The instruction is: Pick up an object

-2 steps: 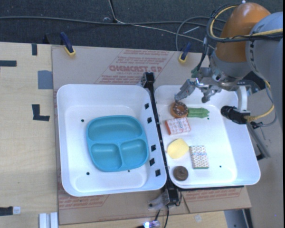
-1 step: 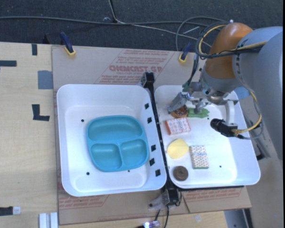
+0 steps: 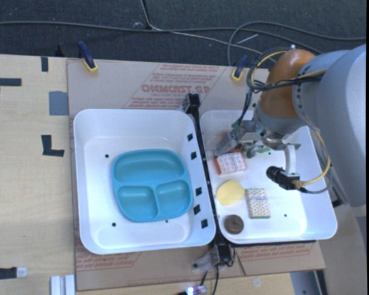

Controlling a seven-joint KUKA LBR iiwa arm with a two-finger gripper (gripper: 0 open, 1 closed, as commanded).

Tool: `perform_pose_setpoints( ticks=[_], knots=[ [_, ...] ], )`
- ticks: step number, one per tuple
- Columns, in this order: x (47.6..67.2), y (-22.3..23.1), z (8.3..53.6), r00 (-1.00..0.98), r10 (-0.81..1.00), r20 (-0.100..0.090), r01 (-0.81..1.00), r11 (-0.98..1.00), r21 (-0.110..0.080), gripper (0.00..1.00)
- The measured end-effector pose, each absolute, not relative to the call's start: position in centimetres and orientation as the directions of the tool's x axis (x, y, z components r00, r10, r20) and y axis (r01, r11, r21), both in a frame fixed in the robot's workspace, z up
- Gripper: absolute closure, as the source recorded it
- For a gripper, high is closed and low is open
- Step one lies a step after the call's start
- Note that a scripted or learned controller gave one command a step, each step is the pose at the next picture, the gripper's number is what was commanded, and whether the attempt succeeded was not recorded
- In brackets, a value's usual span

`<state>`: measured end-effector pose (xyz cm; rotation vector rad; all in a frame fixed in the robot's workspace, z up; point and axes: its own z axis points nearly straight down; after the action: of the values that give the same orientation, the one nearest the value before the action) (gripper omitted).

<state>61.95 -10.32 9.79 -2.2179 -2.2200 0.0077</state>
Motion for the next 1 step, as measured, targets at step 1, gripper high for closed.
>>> perform_pose_setpoints(
  ticks=[1],
  knots=[
    [62.06,-10.19,11.09,-0.004,1.0,-0.001,1.0,0.004,-0.003,1.0]
  ],
)
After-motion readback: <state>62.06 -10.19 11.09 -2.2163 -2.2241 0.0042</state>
